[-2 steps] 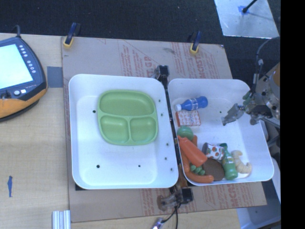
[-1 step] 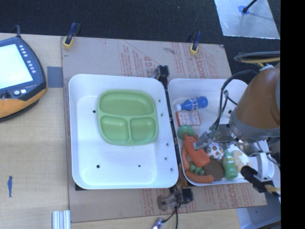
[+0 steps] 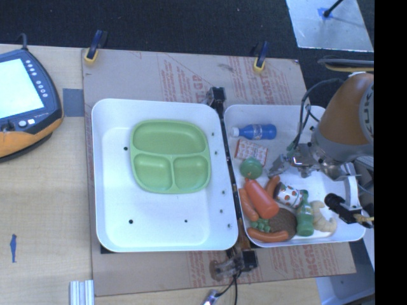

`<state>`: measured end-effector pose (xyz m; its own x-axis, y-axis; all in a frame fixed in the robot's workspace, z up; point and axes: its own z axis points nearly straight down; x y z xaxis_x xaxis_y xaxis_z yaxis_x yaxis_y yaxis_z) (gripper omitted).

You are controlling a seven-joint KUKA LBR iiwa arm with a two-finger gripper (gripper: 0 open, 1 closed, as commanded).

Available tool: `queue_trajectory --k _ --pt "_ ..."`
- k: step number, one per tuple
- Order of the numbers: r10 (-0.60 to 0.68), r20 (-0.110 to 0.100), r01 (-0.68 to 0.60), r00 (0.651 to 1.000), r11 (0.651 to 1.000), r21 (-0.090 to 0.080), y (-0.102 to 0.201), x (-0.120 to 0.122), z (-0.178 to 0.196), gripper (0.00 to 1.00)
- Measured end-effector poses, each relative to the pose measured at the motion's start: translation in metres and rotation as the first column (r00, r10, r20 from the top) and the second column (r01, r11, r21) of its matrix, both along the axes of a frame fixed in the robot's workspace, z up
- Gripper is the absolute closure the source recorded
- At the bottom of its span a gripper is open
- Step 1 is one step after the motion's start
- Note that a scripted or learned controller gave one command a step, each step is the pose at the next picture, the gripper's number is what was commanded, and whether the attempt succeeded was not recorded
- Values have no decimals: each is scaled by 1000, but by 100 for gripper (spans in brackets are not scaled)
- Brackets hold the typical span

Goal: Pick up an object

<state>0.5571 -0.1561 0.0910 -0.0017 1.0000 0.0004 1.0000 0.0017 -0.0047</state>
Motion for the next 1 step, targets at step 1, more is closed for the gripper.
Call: queue_trajectory --k 1 --pt "3 -1 -3 1000 1000 -1 -1 0 10 100"
